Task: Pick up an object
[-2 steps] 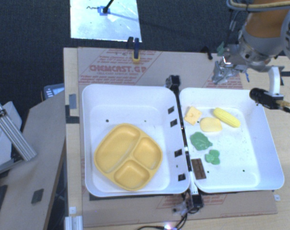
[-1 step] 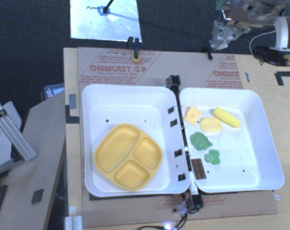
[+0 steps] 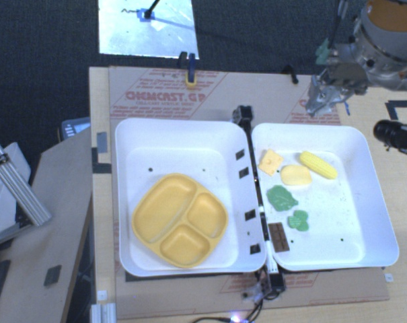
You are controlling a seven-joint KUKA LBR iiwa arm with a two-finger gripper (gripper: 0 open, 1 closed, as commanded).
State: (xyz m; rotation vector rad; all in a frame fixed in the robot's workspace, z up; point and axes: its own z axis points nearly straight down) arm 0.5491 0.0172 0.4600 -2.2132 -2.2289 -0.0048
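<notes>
Gripper (image 3: 322, 103) hangs above the table just past the right bin's (image 3: 375, 200) far rim; whether it is apart or together cannot be told. Right bin holds corn cob (image 3: 318, 165), cheese wedge (image 3: 271, 161), pale yellow round piece (image 3: 296, 175), two green leafy pieces (image 3: 281, 198) and a brown bar (image 3: 278, 237). Left bin (image 3: 132, 147) carries a yellow divided plate (image 3: 180, 219).

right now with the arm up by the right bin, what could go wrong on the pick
1. The corn cob, pale yellow disc and cheese wedge lie close together, so a descent may nudge a neighbour.
2. The gripper sits above the right bin's far rim and could clip it.
3. The green pieces look flat, hard to grip.
</notes>
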